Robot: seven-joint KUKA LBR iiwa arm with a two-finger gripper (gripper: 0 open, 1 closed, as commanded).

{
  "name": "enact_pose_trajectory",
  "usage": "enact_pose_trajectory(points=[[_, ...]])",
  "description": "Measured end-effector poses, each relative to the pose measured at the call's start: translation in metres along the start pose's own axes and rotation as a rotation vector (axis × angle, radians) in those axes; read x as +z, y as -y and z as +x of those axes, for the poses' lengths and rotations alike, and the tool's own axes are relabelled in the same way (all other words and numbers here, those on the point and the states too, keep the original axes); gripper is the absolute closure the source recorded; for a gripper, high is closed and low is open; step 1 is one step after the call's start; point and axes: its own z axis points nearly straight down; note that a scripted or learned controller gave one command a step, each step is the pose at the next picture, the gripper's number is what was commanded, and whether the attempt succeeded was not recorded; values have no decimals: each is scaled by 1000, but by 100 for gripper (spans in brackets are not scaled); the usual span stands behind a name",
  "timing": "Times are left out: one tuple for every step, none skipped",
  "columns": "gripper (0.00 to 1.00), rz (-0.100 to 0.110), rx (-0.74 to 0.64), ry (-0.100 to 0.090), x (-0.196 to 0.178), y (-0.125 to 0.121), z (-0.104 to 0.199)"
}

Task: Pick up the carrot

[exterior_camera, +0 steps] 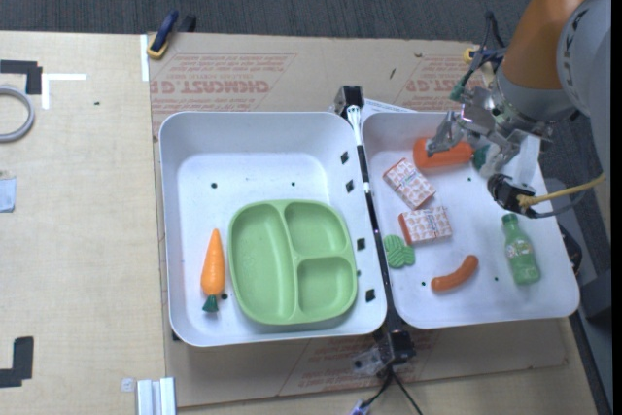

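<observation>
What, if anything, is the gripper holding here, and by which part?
Cannot be told: the gripper sits over an orange-red item in the right bin. The carrot lies untouched in the left bin.

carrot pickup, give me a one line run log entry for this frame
carrot: left bin, beside green tray, untouched | hand: right bin, over orange item | step: not picked

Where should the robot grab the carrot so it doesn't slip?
Probably around the carrot's thick orange middle, coming straight down from above. It lies flat in the left bin, pointing up-down in the view, squeezed between the bin wall and the green divided plate, so the tool should close across its width.
</observation>
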Motion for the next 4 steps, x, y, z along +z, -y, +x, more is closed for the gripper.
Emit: enact_pose_trajectory(points=[[0, 3, -106, 0, 98, -45, 21], [0, 1, -103, -1, -2, 34, 7], [0, 0, 1, 0, -2, -20, 87], [0, 2, 53, 0, -2, 41, 76]])
